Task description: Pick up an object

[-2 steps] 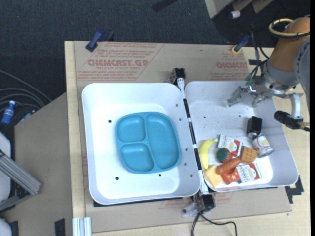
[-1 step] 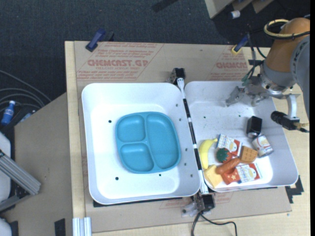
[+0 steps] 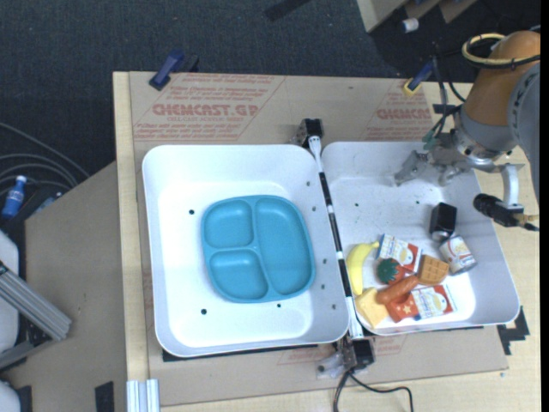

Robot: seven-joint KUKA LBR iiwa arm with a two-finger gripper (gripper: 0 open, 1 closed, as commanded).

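— In the right bin [image 3: 480, 312], where's the stuff?
— Toy food [image 3: 403, 286] heaped at five o'clock — the tool [image 3: 426, 166] hangs at twelve, well apart.
— Holding anything?
— Nothing; how wide it stands, can't tell.

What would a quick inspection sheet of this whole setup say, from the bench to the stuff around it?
Surface: brown bench printed with red lettering, bearing the left bin and right bin side by side.
Job's things: toy food heaped in the right bin's near part, among it a banana; a black block lies apart.
Clutter: blue divided plate in the left bin.
End effector: end effector over the right bin's far part, away from the heap; nothing seen between its fingers.
Cables: dark cables on the floor at left; one cable at the bench's near edge.
Surroundings: dark carpet; blue clamp on the bench's far edge.
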